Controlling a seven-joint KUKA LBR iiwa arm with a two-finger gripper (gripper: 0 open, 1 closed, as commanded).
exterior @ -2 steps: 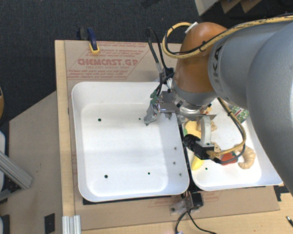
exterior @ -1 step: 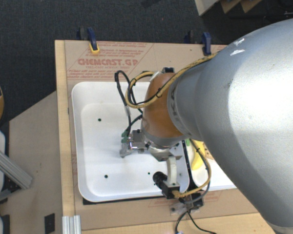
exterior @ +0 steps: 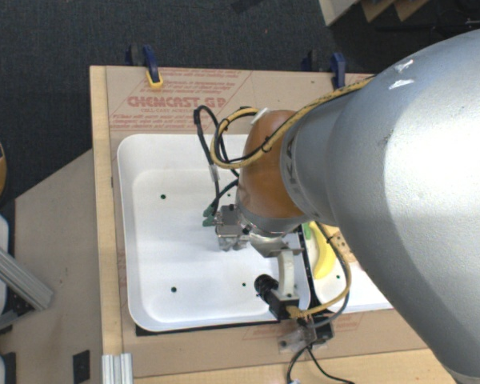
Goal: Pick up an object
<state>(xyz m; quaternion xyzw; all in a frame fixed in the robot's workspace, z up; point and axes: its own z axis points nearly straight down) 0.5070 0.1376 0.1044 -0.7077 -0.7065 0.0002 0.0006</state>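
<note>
My gripper [exterior: 229,232] hangs low over the right part of the left white bin [exterior: 164,246], under the orange wrist band [exterior: 264,174]. A small green piece [exterior: 209,212] shows at the gripper's left edge; whether it belongs to the gripper or is an object I cannot tell. Beside the wrist, in the right bin, lies a yellow object [exterior: 326,256] with a green strip [exterior: 308,234] next to it, both mostly hidden by the arm.
The big grey arm [exterior: 400,190] covers most of the right bin. Black and yellow cables [exterior: 216,146] loop off the wrist. The bins rest on a cardboard-coloured board [exterior: 184,94] held by blue clamps [exterior: 150,62] at the back.
</note>
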